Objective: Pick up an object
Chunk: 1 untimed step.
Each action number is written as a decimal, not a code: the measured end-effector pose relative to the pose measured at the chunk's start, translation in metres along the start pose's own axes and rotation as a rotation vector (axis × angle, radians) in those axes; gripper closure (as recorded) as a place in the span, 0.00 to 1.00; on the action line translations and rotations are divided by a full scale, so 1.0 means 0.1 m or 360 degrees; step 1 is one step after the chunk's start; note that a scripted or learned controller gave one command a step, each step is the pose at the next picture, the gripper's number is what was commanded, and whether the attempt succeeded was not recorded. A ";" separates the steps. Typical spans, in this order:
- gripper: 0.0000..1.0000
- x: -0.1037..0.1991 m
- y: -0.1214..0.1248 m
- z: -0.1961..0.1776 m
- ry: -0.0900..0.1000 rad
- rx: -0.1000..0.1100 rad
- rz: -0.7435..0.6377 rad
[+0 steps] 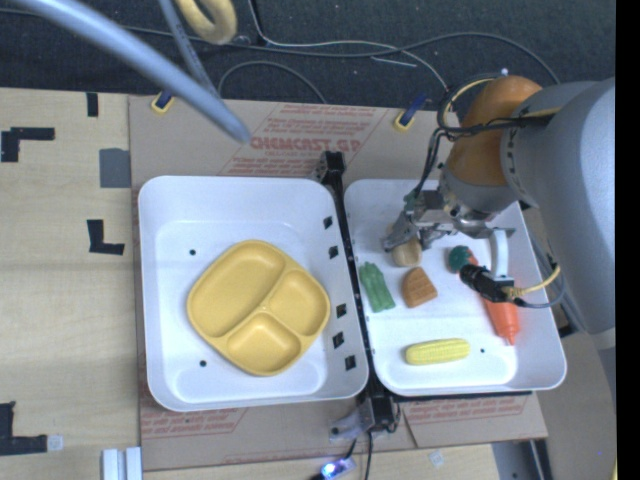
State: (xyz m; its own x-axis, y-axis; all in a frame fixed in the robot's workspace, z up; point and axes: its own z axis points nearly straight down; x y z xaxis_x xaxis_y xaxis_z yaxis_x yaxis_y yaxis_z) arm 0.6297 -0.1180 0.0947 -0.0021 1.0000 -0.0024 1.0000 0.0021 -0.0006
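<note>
**Gripper low over a tan piece in the right bin**

The step in hand looks like the descent to a grasp: the gripper (412, 236) sits low in the right bin (535, 373), at the far-left part of it, with a small tan piece (406, 254) right at its tips; whether that piece lies between the fingers or merely under them I cannot tell, and whether the fingers are spread or closed cannot be told either; nothing is seen lifted.

Taking the tan piece as landmark: a green pod (377, 287) lies just near-left of it; a brown wedge (420, 287) just near-right; a dark green knob (459, 259) to its right; a carrot (503, 319) further right and nearer; a corn cob (436, 351) well nearer, along the bin's near side; the yellow tray (258, 306) sits well to its left, in the left bin (160, 268).

The tan piece is small, rounded, pale, partly hidden by the gripper; its kind is unclear.

The next move, by my judgement, calls for a firm close on the piece and a straight lift, clear of the wedge and pod crowding it.
</note>
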 end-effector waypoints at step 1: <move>1.00 -0.01 0.08 -0.60 0.0003 -0.0007 0.0001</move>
State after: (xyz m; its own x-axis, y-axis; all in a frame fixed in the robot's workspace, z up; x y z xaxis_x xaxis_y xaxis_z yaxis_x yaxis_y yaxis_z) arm 0.6381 -0.1186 0.1544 -0.0017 1.0000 -0.0007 1.0000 0.0017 0.0035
